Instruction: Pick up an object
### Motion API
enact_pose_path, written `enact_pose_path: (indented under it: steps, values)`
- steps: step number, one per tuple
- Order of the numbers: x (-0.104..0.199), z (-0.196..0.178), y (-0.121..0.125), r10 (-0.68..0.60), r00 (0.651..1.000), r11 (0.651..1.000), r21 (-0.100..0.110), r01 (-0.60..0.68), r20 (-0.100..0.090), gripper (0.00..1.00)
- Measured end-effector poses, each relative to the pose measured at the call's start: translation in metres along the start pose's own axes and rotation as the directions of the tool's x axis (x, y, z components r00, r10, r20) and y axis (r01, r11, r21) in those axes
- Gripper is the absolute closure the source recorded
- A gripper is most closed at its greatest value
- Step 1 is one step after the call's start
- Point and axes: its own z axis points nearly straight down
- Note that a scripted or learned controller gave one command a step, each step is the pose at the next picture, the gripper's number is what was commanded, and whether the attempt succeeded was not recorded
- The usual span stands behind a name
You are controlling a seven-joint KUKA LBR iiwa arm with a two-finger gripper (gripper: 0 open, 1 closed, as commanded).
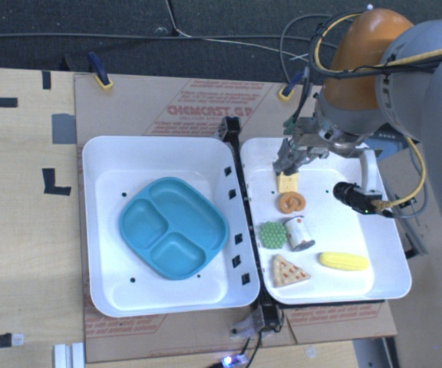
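Tool (288, 165) sits over the back-left part of the right shallow white plastic bin (386, 282), tip right at a small pale-yellow flat block, cheese-like (287, 183). Can't tell how the tool is set; it's dark and foreshortened from this angle, and whether it touches the block is unclear.

Right bin count, 6 items:
- 1 pale-yellow block, square-ish, matte, directly below the tool
- 1 brown ring-shaped piece, pretzel or donut look (291, 202), just in front of the block
- 1 green bumpy round lump (273, 234)
- 1 small white-and-grey cylinder with a red mark (299, 234), lying tilted, touching or just beside the green lump
- 1 tan triangular slice with red dots, pizza-like (288, 271), near the front edge
- 1 yellow corn cob, glossy plastic (344, 261), front right

Left white bin (98, 159): 1 turquoise three-compartment plate, smooth plastic, rounded corners (173, 227), lying flat near the middle.

Both bins rest on brown printed cardboard (198, 106) on the desk (14, 205).
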Motion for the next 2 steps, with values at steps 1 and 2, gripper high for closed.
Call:
enact_pose_path:
  steps: [1, 2]
  values:
    - [0.06, 0.011, 0.005, -0.001, 1.0, 1.0, 0.0, 0.001, 0.0, 1.0]
    - [0.107, 0.003, 0.018, 0.0, 1.0, 1.0, -0.003, 0.0, -0.001, 1.0]
